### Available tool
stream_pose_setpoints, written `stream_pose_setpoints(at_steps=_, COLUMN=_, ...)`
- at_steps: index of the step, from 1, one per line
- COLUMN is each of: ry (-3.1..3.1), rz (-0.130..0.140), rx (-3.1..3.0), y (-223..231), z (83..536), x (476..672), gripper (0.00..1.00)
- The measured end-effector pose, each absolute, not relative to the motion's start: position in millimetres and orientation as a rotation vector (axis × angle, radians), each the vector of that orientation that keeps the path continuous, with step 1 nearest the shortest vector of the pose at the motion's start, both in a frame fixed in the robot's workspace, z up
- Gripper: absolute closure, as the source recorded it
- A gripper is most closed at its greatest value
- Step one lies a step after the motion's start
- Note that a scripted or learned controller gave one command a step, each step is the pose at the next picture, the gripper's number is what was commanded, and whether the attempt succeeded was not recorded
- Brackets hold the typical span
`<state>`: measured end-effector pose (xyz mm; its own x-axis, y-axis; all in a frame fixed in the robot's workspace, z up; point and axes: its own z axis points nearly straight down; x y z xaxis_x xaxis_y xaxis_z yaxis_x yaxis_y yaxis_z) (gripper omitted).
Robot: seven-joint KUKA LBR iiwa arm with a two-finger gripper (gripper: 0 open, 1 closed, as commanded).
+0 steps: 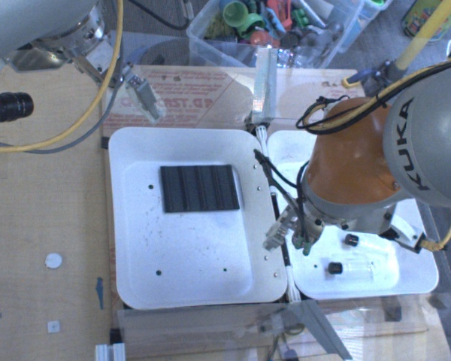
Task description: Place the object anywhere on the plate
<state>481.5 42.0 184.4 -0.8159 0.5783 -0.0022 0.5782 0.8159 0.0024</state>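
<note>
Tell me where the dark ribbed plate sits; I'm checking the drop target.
In the camera view, the dark ribbed plate lies flat in the upper middle of the left white bin, left of the claw, which hangs near the divide between the bins.

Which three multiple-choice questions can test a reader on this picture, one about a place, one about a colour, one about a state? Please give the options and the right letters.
1. Where does the dark ribbed plate lie?
A. In the left bin
B. In the right bin
C. On the cardboard behind the bins

2. What colour is the band on the arm above the wrist?
A. Blue
B. Orange
C. Green

3. How does the plate stand in relation to the pincer?
A. Gripped by it
B. Lying apart from it, untouched
C. Leaning upright on the bin wall

Answers:
1. A, since the plate rests flat on the floor of the left bin.
2. B, since the bulging band over the right bin is orange.
3. B, since the pincer hangs at the seam between the bins, with bare white floor between it and the plate.
</note>
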Motion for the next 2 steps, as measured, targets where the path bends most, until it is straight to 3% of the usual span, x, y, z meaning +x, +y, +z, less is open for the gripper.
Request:
stream_pose_setpoints(at_steps=1, ry=2.96, rz=0.013, rx=1.023, y=137.6, z=90.5, x=482.7, gripper=1.0)
stream_pose_setpoints(at_steps=2, ry=2.908, rz=0.012, rx=1.146, y=187.4, z=91.0, x=484.9, gripper=1.0)
